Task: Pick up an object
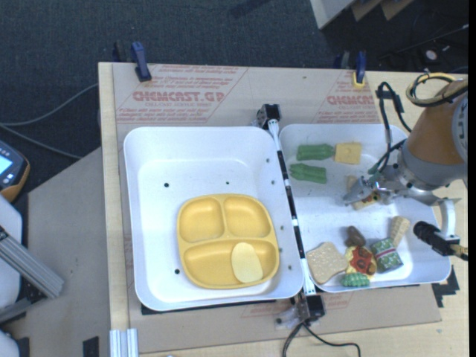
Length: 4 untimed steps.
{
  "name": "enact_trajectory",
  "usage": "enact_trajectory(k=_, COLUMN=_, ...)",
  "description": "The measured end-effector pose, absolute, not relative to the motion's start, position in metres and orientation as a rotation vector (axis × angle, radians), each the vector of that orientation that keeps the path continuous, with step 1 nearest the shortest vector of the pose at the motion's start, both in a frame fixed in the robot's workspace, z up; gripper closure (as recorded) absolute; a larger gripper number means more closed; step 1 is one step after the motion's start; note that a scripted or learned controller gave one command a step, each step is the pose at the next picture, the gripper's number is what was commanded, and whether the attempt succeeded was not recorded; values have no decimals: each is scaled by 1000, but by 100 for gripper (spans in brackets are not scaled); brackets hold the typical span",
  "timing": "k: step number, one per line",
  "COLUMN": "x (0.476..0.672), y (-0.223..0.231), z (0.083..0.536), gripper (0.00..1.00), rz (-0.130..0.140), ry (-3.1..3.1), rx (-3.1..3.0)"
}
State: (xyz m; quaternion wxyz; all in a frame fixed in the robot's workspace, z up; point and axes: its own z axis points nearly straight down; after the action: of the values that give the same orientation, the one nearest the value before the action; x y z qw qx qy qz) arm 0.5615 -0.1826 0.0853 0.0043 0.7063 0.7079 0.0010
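Now claw (362,192) low in rt bin (327,222).

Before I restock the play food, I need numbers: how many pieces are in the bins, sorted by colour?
Green: 2 pieces in the right bin
Pale yellow: 2, a block in the right bin and an oval piece on the yellow tray
Tan: 2, a bread slice and a stick
Dark brown: 1
Mixed colours: 3
Total: 10
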Motion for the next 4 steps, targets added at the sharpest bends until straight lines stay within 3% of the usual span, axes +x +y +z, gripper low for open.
enact_trajectory(k=1, x=501, y=-144, z=84, gripper=0, rz=-3, ry=2226, rx=2226)
enact_trajectory(k=2, x=553, y=-124, z=85, gripper=0, rz=5, ry=2223, rx=2213)
enact_trajectory(k=3, x=633, y=-182, z=128, gripper=0, rz=6, ry=2213, rx=2211)
enact_trajectory(k=4, x=553, y=-152, z=82, gripper=0, rz=-7, ry=2227, rx=2230)
